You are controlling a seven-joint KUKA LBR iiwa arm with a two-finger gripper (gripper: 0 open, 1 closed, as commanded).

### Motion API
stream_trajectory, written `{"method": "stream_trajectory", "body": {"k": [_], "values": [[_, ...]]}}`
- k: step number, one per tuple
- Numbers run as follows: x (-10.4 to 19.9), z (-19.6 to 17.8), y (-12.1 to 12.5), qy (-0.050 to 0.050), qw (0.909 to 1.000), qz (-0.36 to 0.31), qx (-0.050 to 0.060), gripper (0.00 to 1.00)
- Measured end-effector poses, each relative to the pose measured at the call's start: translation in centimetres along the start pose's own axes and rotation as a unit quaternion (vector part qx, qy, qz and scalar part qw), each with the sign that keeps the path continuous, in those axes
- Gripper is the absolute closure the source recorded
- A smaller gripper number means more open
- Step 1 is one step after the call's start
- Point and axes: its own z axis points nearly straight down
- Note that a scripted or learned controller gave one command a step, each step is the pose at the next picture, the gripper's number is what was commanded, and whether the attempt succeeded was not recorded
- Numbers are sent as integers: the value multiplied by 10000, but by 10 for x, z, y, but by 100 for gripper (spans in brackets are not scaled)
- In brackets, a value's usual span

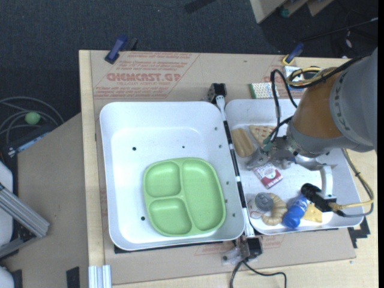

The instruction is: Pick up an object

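gripper (264,156) low in right bin (354,188), finger state cannot tell | red-white packet (268,174) just below it, contact unclear | tan block (241,141) just left | blue bottle (295,213) nearer camera | green 3-section plate (183,195) in left bin (120,161)

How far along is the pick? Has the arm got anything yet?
Done: the arm has reached into the right bin, with its gripper low among the items near the red-and-white packet. In hand: nothing visibly held; whether the gripper has closed on anything can't be told. Left: grasp and lift. The blue bottle lies on the bin floor, and the green tray sits in the left bin.
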Motion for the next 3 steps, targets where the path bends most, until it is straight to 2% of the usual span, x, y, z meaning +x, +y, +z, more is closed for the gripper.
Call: {"method": "stream_trajectory", "body": {"k": [1, 2, 3], "values": [[-5, 0, -20, 5, 10000, 7, 14, 0], [-5, -10, -20, 1, 10000, 5, 12, 100], [73, -101, 11, 10, 10000, -10, -9, 100]]}}
